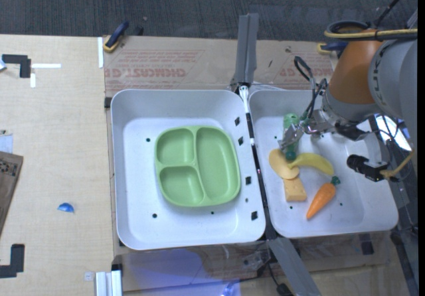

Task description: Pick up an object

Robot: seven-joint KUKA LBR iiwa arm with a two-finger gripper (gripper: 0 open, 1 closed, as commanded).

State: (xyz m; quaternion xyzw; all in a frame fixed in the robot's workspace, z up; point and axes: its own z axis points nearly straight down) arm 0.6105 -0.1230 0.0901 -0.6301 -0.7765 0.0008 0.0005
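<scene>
So the arm (372, 69) comes in over the right bin (352, 218), and the tool (291, 141) sits low over the back-left part of that bin, right above the banana's (307, 163) upper edge. Honestly I can't tell how the tool is set, the tip is a small metal blur and there's a bit of green stuff (290, 120) just behind it and a dark teal bit (289, 154) right under it, so it's impossible to say whether anything is actually gripped. I wouldn't call it a hold. Taking the banana as the landmark: it lies in the left-middle of the right bin, its long axis running roughly left to right with a curve, and the tool is just past its back-left end. A yellow wedge-shaped block (295, 190) lies touching or nearly touching the banana on the near side, and the carrot (320, 200) lies just beyond that toward the near-right, tilted on a diagonal with its green top pointing back toward the banana. The green divided plate (198, 166) sits well off to the banana's left, in the left bin (133, 175). My guess is the nearest candidate is the banana or that little teal thing, basically straight below the tool, so the coming move is mostly a short drop and a squeeze across the banana's short width.
</scene>
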